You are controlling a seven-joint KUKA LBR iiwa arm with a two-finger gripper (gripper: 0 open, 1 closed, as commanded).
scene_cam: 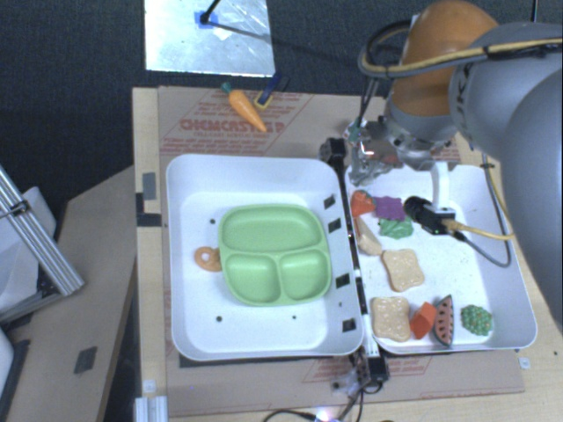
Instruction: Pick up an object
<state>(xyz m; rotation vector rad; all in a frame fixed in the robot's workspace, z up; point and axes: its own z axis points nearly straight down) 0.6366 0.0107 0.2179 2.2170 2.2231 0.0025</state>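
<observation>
The gripper [368, 158] hangs just above the orange toy [361, 203] at the right bin's [506, 262] top-left corner — grip unclear — two toast slices [403, 269].

Two bins sit side by side — the left bin [189, 262] holds a divided tray [268, 253] near its middle, with a small ring [208, 258] just beside the tray's left edge. The right bin [510, 306] holds toast slices [403, 269], a watermelon wedge [444, 319] and other toy foods — a carrot [246, 110] lies behind both bins.
</observation>
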